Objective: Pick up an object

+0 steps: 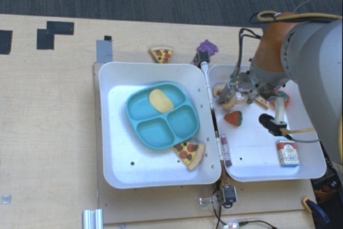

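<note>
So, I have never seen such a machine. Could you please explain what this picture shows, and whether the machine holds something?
One fixed camera above the bench took this, looking down at a slant. The grey arm entering from the right is a robot; its pincer is low over the right bin, near a red strawberry toy, a tan lump and a small carton. I cannot tell whether it holds anything. The left bin holds a teal divided plate with a yellow piece in its top compartment, and a toy pizza slice at the plate's lower edge. Another pizza slice and a purple toy lie on the bench behind the bins.
</note>
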Controlling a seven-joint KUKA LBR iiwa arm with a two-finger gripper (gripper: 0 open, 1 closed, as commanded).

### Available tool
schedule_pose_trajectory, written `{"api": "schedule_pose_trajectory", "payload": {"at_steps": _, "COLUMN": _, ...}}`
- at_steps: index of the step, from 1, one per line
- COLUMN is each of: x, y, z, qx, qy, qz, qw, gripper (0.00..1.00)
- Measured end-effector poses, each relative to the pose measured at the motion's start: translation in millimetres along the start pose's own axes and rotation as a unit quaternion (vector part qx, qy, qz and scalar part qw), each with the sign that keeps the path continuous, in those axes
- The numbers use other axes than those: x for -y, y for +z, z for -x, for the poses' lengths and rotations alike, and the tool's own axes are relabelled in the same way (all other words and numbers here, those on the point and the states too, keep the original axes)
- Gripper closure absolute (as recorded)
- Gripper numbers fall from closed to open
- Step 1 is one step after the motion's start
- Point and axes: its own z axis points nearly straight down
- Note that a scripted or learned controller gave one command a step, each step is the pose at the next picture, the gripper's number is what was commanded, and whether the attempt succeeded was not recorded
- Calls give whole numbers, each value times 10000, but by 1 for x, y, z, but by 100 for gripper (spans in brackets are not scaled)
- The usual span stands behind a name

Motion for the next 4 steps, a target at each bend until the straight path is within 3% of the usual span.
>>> {"api": "schedule_pose_trajectory", "payload": {"at_steps": 1, "x": -1, "y": -11, "z": 0, "qx": 7, "qy": -27, "qz": 17, "qw": 10000, "gripper": 100}}
{"api": "schedule_pose_trajectory", "payload": {"at_steps": 2, "x": -38, "y": -100, "z": -87, "qx": -7, "qy": -1, "qz": 4, "qw": 10000, "gripper": 100}}
{"api": "schedule_pose_trajectory", "payload": {"at_steps": 3, "x": 23, "y": -133, "z": -136, "qx": -10, "qy": -1, "qz": -15, "qw": 10000, "gripper": 100}}
{"api": "schedule_pose_trajectory", "payload": {"at_steps": 4, "x": -12, "y": -121, "z": -219, "qx": -8, "qy": 2, "qz": -16, "qw": 10000, "gripper": 100}}
